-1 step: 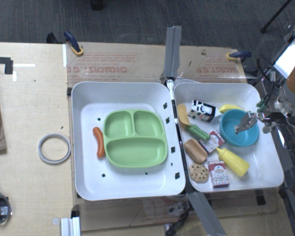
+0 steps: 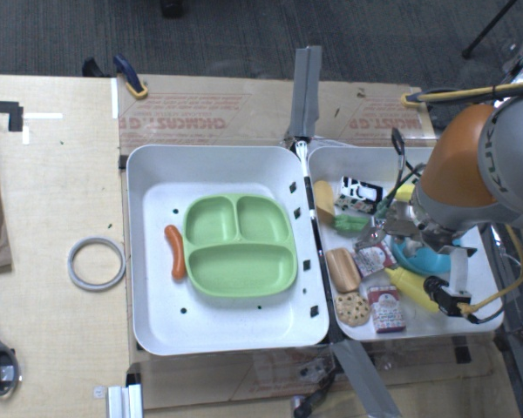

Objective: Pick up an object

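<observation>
Claw (image 2: pixel 385 232) state impossible to tell, low over right bin (image 2: pixel 479 320) clutter near bread roll (image 2: pixel 343 269)

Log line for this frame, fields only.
arm: over right bin | gripper: down among clutter, grasp unclear | left bin: green tray, hot dog

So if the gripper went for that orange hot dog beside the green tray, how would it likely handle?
The hot dog is a slim rounded cylinder lying flat in the left bin, so it would probably roll if nudged sideways. It looks like a light, smooth toy, so fingers might slip. The green tray close alongside leaves little room.
</observation>
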Controlling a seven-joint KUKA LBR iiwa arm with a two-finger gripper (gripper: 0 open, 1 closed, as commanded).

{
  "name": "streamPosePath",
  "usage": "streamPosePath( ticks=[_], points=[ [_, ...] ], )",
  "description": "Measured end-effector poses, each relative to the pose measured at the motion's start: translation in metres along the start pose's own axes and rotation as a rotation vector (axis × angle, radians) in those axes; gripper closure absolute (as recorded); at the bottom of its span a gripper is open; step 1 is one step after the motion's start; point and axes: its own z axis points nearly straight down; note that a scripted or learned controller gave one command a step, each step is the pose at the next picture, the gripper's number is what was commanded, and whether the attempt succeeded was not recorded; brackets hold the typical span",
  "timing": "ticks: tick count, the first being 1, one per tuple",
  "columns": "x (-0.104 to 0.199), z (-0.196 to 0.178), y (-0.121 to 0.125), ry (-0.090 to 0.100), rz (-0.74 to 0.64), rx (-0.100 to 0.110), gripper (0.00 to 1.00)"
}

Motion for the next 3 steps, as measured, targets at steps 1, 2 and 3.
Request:
streamPosePath(
  ticks=[1,2,3],
  points=[
    [-0.005,-0.001,-0.055,0.000,-0.031,0.000,0.00],
    [0.002,0.014,-0.026,0.000,0.074,-0.009,0.00],
    [0.002,0.014,-0.026,0.000,0.074,-0.009,0.00]
  ],
)
